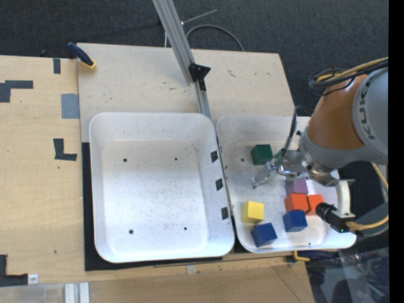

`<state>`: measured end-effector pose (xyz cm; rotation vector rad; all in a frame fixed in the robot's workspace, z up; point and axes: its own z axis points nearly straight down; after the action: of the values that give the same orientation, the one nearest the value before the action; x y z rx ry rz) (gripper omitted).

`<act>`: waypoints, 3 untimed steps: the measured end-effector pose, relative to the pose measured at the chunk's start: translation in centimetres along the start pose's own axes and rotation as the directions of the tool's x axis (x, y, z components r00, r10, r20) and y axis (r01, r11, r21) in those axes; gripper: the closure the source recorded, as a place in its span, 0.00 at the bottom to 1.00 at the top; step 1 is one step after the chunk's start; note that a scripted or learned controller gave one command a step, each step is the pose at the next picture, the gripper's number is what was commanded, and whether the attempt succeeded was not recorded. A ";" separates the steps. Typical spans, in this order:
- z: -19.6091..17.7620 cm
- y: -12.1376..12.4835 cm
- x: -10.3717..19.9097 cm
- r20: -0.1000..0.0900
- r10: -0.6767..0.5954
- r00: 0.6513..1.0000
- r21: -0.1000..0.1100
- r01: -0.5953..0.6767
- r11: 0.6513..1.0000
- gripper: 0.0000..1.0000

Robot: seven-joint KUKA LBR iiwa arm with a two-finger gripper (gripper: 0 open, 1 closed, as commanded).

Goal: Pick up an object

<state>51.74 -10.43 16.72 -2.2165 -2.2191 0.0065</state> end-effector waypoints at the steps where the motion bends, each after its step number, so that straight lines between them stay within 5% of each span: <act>1: 6.4 -0.2 0.5 -0.001 0.000 1.000 0.003 0.000 1.000 0.00; 2: 5.1 0.0 0.5 -0.001 -0.001 1.000 -0.002 0.001 1.000 1.00; 3: -0.7 0.1 1.5 0.001 -0.001 1.000 -0.010 0.001 1.000 1.00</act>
<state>51.88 -8.95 17.45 -2.2210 -2.2260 -0.0041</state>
